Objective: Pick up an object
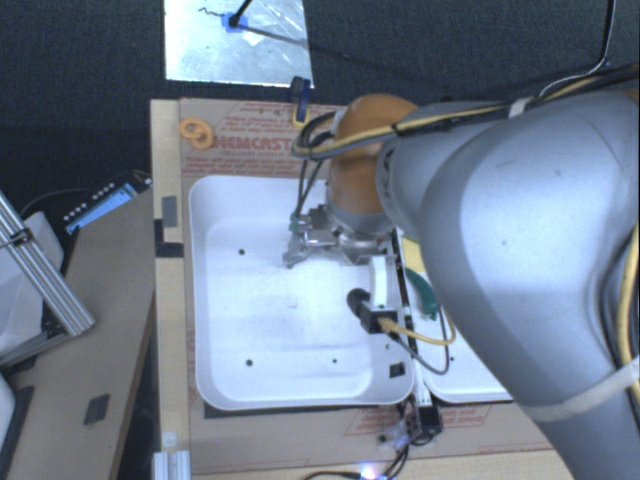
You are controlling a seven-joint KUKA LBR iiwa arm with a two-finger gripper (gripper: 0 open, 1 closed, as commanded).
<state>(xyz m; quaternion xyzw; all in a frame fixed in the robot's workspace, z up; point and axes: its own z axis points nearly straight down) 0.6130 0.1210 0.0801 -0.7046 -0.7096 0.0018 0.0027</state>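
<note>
My gripper (300, 243) hangs low over the upper right part of the left white bin (215, 298), below the orange wrist band (365, 118). I see nothing held in it. A green object (421, 295) lies in the right bin (470, 390), close to the wall between the bins. The arm hides part of it.
The grey arm (510, 248) covers most of the right bin. A yellow cable (425, 338) and a black fitting (360, 303) hang by the bins' shared wall. Brown cardboard (240, 138) lies under the bins, with a shiny sheet (235, 28) beyond.
</note>
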